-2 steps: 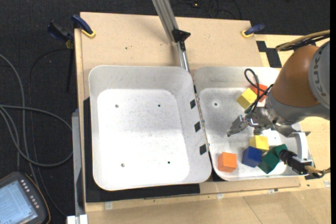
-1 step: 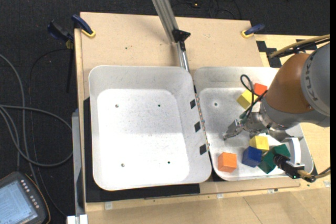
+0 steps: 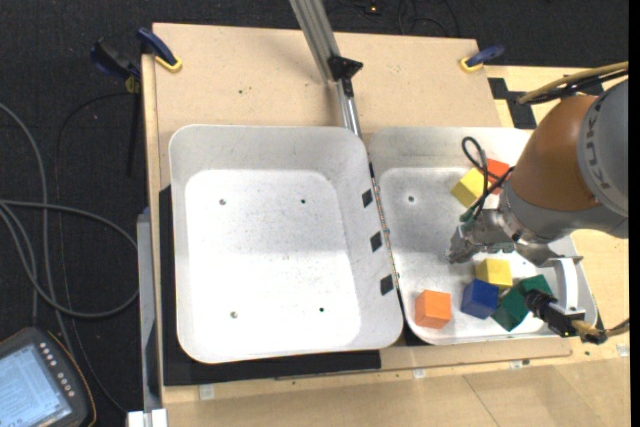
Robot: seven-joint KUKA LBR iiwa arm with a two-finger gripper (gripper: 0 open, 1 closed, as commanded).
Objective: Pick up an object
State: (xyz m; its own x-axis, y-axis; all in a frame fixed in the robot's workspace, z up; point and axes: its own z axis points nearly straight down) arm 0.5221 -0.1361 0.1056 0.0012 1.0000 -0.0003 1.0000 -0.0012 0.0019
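The grey arm's end effector point(image 3: 466, 248) is reaching down beside the small yellow cube point(image 3: 493, 270); its grip cannot be told. Next, it needs closing on one.

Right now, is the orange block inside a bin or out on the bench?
Inside. The orange block sits on the right bin's floor, near its front rim.

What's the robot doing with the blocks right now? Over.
Gripper low in right bin, nothing seen in it. Small yellow block right beside it, blue block and orange block nearer the front. Blocks crowded together.
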